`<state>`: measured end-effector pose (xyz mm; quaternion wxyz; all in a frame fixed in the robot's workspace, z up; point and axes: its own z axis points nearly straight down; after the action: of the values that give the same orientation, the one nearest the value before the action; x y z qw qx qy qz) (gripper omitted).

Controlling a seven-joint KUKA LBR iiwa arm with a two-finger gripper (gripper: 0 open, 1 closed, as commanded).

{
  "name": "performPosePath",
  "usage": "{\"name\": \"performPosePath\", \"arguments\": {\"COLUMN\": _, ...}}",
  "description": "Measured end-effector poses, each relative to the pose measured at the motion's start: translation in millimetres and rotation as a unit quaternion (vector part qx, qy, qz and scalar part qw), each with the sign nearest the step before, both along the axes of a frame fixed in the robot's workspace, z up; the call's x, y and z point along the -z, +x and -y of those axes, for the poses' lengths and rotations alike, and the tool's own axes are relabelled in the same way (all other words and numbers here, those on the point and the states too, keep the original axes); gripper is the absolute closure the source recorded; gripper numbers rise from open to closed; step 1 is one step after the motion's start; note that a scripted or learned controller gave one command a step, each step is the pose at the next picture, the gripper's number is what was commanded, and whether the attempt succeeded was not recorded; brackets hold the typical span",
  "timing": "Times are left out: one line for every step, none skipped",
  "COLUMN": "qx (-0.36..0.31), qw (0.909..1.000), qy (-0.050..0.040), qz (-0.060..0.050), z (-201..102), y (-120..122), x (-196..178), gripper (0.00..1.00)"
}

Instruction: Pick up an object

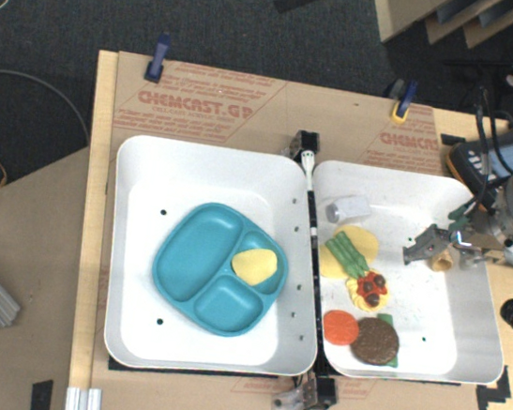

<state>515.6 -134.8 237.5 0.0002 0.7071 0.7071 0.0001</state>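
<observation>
A small tan object (441, 262) is seen between the fingers of the tool (432, 252), clenched on it, above the right bin (478, 316). W/in that bin, to the left: a grey block (348, 207), green pod (347, 254), yellow piece (362, 242), red disc (341, 328), brown patty (376, 341). In the left bin (130, 229), a teal divided plate (206, 263) w/ a yellow lemon (254, 265) is set.

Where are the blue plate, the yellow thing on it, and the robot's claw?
Blue plate (194, 255): camera view, bare floor of its big left compartment.
Yellow thing (254, 264): camera view, middle of its top, in the plate's upper right compartment.
Claw (428, 251): camera view, midway between the fingertips, over the right bin.
</observation>
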Motion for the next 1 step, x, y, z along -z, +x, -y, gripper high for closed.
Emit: {"name": "performPosePath", "arguments": {"qx": -0.004, "qw": 1.0, "qy": 0.0021, "qz": -0.002, "z": -82.1, "y": -0.3, "x": 10.0, "gripper": 0.0}}
